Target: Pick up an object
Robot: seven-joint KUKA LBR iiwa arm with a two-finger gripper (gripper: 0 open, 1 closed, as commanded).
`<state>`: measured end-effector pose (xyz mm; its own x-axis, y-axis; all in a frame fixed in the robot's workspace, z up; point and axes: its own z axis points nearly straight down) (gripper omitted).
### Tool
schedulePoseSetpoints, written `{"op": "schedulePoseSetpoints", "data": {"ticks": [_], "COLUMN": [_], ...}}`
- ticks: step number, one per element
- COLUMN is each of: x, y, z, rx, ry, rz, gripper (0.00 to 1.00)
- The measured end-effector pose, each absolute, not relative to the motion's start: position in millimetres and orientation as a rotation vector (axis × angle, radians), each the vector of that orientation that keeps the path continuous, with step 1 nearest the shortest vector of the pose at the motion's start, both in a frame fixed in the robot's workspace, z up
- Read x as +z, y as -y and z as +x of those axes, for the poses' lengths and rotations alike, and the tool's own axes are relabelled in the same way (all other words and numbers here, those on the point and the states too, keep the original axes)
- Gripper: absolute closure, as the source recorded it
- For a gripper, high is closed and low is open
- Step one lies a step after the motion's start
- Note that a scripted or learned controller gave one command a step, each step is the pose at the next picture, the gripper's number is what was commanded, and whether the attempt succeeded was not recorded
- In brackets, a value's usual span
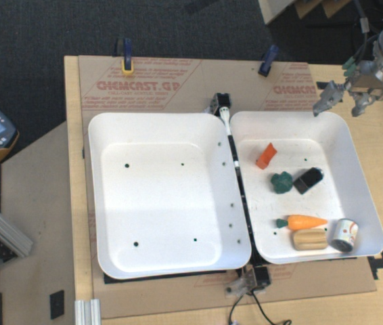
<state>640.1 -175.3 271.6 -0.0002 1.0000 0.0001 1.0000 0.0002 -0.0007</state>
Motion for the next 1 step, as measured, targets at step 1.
{"op": "schedulePoseSetpoints", "data": {"ticks": [1], "x": [160.7], "y": [190.5], "z": [570.8], "rx": [0.011], "ry": [2.208], "rz": [-2.217], "gripper": [0.00]}}
